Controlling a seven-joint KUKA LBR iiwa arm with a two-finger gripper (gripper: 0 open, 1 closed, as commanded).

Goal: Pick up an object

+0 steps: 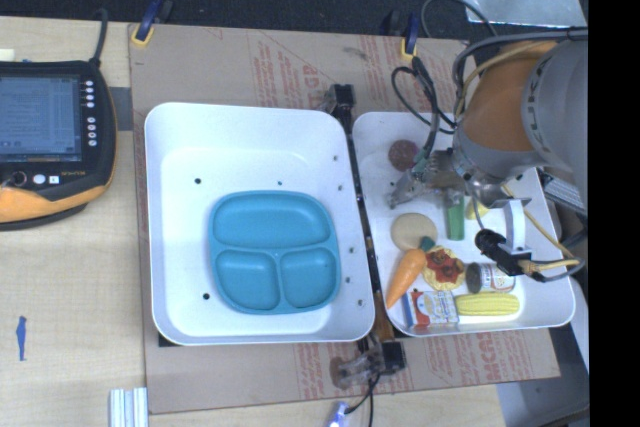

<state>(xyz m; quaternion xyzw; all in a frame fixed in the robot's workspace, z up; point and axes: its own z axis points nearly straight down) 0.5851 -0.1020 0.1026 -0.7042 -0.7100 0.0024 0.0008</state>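
Now my big grey arm (520, 115) is reaching over the right bin (380, 140). My claw (432, 177) is hanging low; I cannot tell how it stands. Just below it a tan cookie (413, 230) is lying, then a carrot (404, 277).

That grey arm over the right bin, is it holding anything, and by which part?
Cannot be told: the gripper sits low among the toy food in the right bin, its tips hidden.

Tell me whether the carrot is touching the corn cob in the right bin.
Apart. The camera view shows the carrot at the bin's left side and the corn cob lower right, with a red-and-yellow item plainly between them.
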